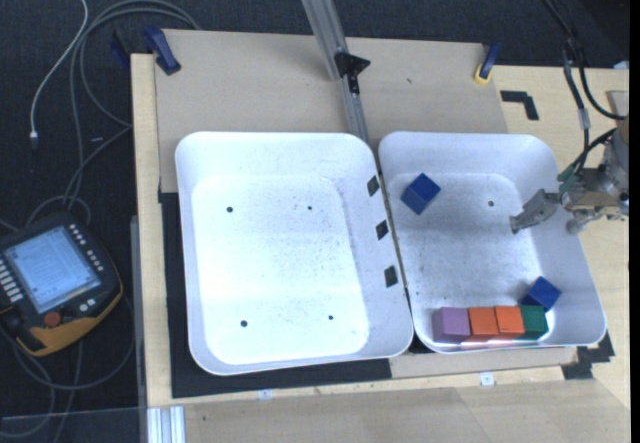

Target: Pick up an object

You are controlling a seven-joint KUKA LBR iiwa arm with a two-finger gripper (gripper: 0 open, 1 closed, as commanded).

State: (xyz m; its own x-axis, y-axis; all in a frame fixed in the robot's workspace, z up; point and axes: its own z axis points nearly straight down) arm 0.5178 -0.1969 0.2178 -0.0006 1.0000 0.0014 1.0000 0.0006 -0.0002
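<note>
Gripper [545, 211] at the right edge of the right bin [462, 146], holding nothing visible.

The gripper reached in from the right of the frame, over the right bin's right side; one grey finger [530, 214] pointed left and down, and how far the fingers stood apart could not be told. No object showed between them. A blue cube [420, 192] sat tilted in the upper left part of the right bin, well apart from the gripper. Along the bin's lower right wall lay a row of blocks touching one another: purple block [455, 322], orange block [484, 321], red-orange block [509, 320] and green block [534, 322], with a second blue block [542, 292] just above the green one. The left bin [280, 146] filled the frame's centre left. A teach pendant [50, 281] lay on the floor at lower left.
</note>
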